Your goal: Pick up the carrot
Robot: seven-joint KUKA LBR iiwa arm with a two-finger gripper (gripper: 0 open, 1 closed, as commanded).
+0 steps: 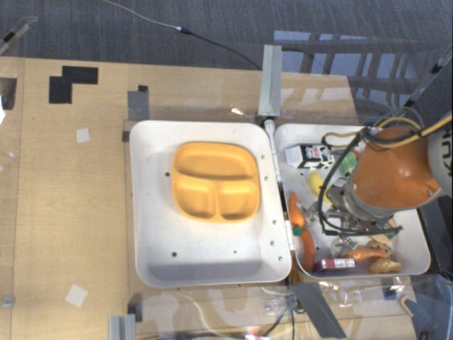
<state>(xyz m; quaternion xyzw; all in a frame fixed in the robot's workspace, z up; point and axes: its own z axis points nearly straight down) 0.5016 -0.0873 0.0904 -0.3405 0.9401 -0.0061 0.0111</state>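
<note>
The carrot (294, 211), a small orange piece with a green end, lies along the left wall of the right bin (422, 257). My gripper (351, 239) hangs low over the middle of that bin, to the right of the carrot and apart from it. The orange band of the wrist (389, 176) covers most of the gripper from above. Nothing can be seen held in it.
Around the gripper lie a red-orange sausage-like piece (308, 247), a dark bar (335, 264), brown bread-like pieces (375, 255), a yellow item (316, 183), a green item (347, 163) and a black-and-white box (311, 154). The left bin (152, 211) holds a yellow divided plate (216, 181).
</note>
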